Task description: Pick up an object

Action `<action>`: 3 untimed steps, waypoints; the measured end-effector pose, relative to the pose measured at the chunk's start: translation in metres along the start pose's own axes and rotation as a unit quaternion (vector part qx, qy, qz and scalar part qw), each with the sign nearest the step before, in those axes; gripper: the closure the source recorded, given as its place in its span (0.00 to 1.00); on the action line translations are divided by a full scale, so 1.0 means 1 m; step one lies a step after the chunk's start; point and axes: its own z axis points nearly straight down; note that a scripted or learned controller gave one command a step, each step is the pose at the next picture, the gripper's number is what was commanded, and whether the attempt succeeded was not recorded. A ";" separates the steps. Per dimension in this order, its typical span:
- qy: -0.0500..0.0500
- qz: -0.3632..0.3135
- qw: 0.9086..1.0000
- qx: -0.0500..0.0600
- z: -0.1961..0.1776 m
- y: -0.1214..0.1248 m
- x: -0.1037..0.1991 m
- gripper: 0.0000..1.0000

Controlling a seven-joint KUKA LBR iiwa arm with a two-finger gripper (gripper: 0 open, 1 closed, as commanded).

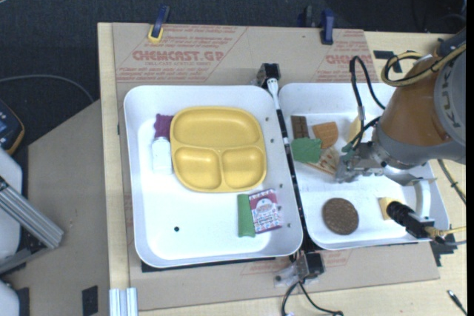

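Observation:
My gripper (348, 168) is low in the right bin (370, 237), just right of a green piece (306, 150) and touching or hovering over a tan wedge (326, 163). Behind them lie an orange square cracker (325, 134) and a dark brown bar (299, 126). A round brown cookie (341, 216) sits nearer the front of that bin, apart from the gripper. The arm's orange band and grey wrist hide the bin's right side.
The left bin (141, 181) holds a yellow divided plate (218, 148), a purple item (162, 125), a white bottle (161, 156) and a green and red packet (259, 212). A divider rim runs between the bins.

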 end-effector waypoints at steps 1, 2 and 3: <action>-0.001 -0.002 1.000 -0.003 -0.052 0.012 -0.001 1.00; -0.001 -0.002 1.000 -0.004 -0.116 0.016 -0.003 1.00; -0.001 -0.002 1.000 -0.002 -0.131 0.017 -0.003 1.00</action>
